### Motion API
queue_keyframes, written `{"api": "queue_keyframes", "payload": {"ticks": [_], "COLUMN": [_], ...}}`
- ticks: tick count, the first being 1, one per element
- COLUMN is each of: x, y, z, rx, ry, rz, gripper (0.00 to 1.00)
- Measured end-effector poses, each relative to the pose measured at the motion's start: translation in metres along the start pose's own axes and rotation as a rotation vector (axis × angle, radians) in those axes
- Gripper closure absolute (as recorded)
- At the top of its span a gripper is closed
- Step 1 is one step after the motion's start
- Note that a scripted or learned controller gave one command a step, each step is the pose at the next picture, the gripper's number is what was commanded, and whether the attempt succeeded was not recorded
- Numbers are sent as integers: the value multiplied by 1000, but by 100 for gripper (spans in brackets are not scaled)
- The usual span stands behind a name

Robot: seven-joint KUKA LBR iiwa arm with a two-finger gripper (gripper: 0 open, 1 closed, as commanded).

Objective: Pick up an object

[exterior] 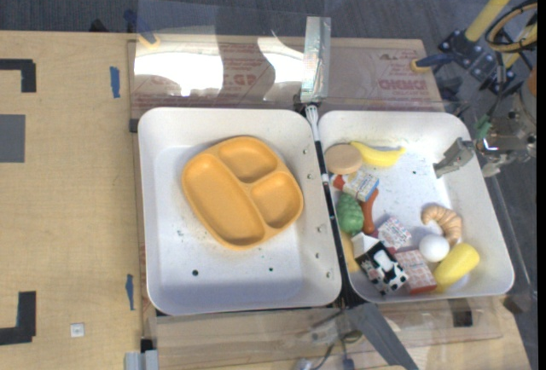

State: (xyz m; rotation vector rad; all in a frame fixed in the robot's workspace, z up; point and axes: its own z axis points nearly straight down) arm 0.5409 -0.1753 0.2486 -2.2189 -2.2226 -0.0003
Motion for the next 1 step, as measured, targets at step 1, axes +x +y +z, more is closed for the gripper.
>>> {"api": "queue_keyframes", "payload": {"ticks": [1], "x": [0], "y": [0], "z": [0], "rx": [0], "ry": [0], "rz": [0], "gripper": [0]}}
